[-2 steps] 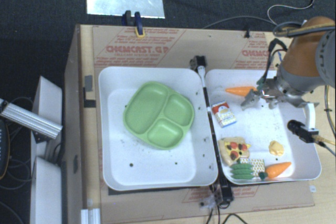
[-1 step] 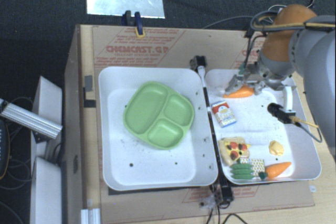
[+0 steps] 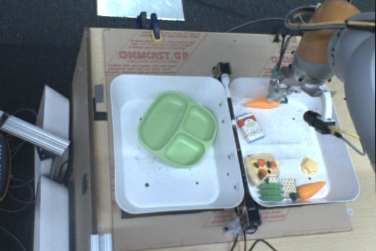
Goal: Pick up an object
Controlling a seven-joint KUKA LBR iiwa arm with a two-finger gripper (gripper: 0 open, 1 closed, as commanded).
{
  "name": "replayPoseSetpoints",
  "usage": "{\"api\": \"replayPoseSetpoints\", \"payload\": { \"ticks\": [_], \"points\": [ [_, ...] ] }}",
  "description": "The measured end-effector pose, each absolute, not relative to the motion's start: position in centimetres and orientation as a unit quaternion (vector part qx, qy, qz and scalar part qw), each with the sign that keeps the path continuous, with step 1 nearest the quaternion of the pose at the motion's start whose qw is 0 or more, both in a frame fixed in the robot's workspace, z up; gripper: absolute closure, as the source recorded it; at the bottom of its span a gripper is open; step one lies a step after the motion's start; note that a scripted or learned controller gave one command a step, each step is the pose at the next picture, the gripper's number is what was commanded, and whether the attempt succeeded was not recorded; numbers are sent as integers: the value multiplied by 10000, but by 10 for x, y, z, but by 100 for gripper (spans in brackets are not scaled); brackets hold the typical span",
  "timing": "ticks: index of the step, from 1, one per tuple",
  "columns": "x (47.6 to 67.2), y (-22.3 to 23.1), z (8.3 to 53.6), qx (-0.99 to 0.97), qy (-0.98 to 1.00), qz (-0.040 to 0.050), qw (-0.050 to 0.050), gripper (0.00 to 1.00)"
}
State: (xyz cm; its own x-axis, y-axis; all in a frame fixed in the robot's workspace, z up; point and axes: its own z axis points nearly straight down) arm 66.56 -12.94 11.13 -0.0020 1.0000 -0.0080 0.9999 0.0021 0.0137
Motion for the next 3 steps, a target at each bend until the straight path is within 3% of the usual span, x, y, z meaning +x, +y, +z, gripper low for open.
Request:
{"api": "replayPoseSetpoints", "payload": {
  "ticks": [1,2,3],
  "points": [
    [665,-128,109,7063,7079,22,66,0],
    [671,-152,89,7058,7084,27,47,0],
    [625,-102,85,7056,7087,8,6,0]
  ]
}}
